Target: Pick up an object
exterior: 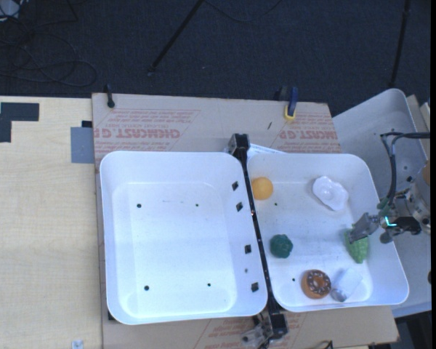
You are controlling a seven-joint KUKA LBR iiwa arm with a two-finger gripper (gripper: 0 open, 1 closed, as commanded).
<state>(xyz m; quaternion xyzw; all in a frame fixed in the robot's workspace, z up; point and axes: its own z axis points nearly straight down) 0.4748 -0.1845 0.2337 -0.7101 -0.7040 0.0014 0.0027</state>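
The right bin (378, 187) holds several small objects. An orange ball (261, 188) lies near the divider. A white lump (330, 193) sits at the back, a dark green piece (280, 246) in the middle, and a brown sprinkled donut (317, 284) at the front. A small clear-grey item (340, 289) rests beside the donut. A light green object (359, 250) lies by the right wall. My gripper (362, 229) reaches in over that wall and hangs directly over the light green object, very close to its top edge.
The left bin (116, 195) adjoins the right one along a black clamp bar (248, 224). Both rest on cardboard (167, 126) over a wooden bench. The arm's wrist and cables (401, 220) stand just outside the right bin's rim.
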